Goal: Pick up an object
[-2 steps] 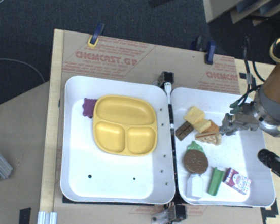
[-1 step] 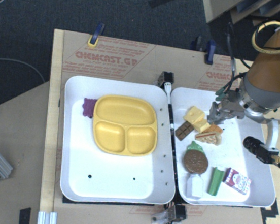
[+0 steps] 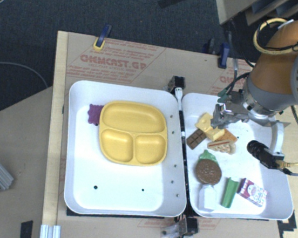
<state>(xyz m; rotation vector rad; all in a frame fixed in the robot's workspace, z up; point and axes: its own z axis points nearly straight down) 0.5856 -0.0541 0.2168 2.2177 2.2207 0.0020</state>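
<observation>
Here the tool (image 3: pixel 224 116) sits low in the right bin (image 3: pixel 285 201), right over a pale yellow cheese wedge (image 3: pixel 207 122); how it stands, I cannot tell. Just beside lie a sandwich piece (image 3: pixel 223 145) and brown block (image 3: pixel 195 139). The left bin (image 3: pixel 76 171) holds a yellow divided tray (image 3: pixel 133 133).

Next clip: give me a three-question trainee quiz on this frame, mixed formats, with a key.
1. True or false: the yellow divided tray lies in the right bin.
2. What pokes out from under the tray's left edge? A) a purple object B) a red cup C) a spoon
3. Fill in: the gripper hangs over the ____ bin, above the yellow wedge.

Key: 1 false, it lies in the left bin. 2 A. 3 right.
</observation>
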